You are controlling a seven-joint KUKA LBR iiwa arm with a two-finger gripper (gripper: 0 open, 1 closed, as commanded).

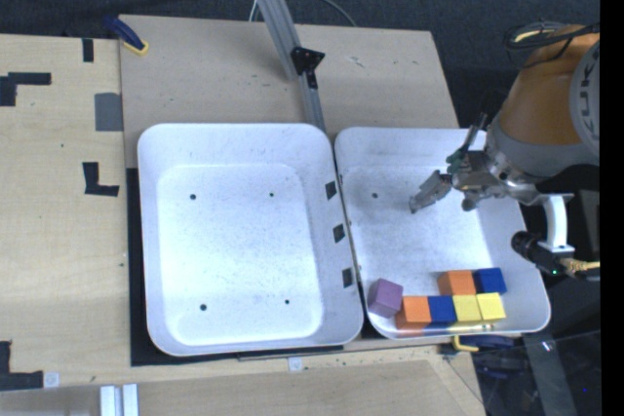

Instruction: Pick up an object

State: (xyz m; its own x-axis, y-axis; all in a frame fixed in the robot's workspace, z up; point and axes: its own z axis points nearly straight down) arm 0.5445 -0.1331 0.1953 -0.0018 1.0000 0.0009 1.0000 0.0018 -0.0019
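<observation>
Reaching in from the right, the gripper (421, 201) hangs over the bare middle of the right bin (390, 156); whether it is released or clenched I cannot tell. Along that bin's near wall sit a purple block (386, 295), orange blocks (416, 309), blue blocks (489, 281) and yellow blocks (478, 308), seemingly touching, well apart from the gripper. Beside it, the left bin (234, 146) rests on the desk (214, 63).

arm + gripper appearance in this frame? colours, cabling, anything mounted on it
The arm has a grey body with a broad orange band above the wrist. The gripper is dark grey metal, a slim two-finger unit tapering to narrow tips. A thin yellowish cable loops over the top of the orange section. Below the wrist sit a white bracket and a black fitting. No markings are legible.
</observation>
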